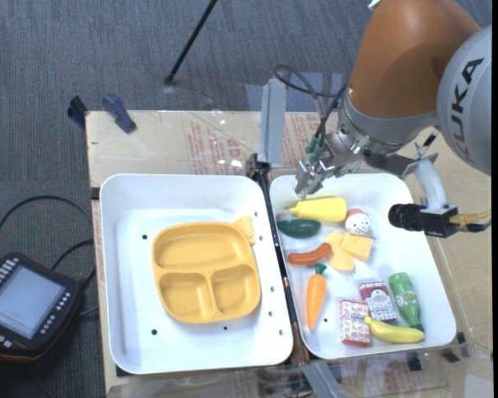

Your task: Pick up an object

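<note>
My gripper [309, 179] hangs over the far left part of the right bin [436, 259]. It is just above the left end of a yellow corn-like piece [321, 209], and I cannot tell whether it touches it. Close below lie a dark green vegetable [299, 227], a white and red ball [358, 221] and an orange sausage [309, 255]. Nothing is visibly held in the gripper.
The right bin also holds yellow cheese wedges [351, 249], a carrot [315, 297], two red boxes [375, 298], a green bottle [407, 298] and a banana [394, 331]. In the left bin [129, 222] lie a yellow divided tray [206, 270] and a small yellow piece [246, 226].
</note>
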You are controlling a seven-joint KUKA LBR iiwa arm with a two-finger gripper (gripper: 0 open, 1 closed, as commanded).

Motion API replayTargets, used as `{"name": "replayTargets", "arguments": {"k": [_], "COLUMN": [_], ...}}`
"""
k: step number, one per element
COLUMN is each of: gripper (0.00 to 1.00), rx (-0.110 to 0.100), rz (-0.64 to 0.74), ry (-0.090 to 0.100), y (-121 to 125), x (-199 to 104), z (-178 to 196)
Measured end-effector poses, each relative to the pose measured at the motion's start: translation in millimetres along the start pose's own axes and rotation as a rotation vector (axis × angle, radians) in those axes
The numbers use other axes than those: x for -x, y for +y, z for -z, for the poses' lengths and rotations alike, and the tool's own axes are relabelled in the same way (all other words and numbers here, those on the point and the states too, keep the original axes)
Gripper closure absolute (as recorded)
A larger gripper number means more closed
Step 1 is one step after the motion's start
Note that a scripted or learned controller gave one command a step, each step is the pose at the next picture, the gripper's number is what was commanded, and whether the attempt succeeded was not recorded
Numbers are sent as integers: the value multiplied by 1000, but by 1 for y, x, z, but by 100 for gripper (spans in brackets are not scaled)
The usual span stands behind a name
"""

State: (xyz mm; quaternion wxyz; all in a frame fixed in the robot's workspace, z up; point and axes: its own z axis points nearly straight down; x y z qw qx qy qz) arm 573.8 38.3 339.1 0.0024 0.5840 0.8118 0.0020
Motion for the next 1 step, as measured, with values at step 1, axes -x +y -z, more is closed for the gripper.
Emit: {"name": "replayTargets", "arguments": {"k": [1], "gripper": [100], "rx": [-21], "rz": [-77], "ry": [3], "y": [71], "x": [-3], "z": [-100]}}
